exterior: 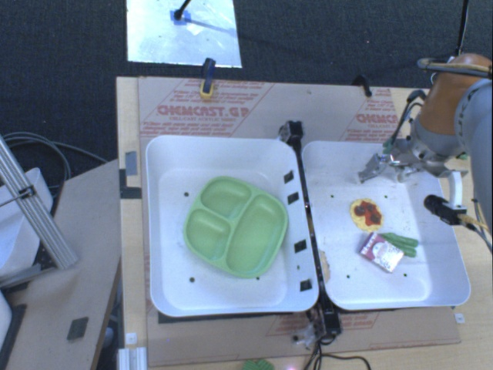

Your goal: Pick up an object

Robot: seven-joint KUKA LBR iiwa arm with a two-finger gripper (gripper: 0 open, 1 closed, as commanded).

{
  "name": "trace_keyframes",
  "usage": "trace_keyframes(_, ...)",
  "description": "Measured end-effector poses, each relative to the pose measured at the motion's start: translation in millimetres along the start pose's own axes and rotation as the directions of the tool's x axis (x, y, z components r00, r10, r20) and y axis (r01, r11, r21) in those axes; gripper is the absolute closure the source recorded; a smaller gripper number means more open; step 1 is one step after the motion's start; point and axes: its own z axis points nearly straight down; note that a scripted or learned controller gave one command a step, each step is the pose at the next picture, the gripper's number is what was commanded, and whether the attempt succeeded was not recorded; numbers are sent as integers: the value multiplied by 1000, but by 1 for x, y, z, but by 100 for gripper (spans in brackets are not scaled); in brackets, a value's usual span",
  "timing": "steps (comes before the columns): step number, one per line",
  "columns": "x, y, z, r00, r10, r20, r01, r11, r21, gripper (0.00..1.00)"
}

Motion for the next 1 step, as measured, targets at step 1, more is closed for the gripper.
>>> trace_keyframes(1,22,-71,1,1000,4,-7,-4,1000,14,0)
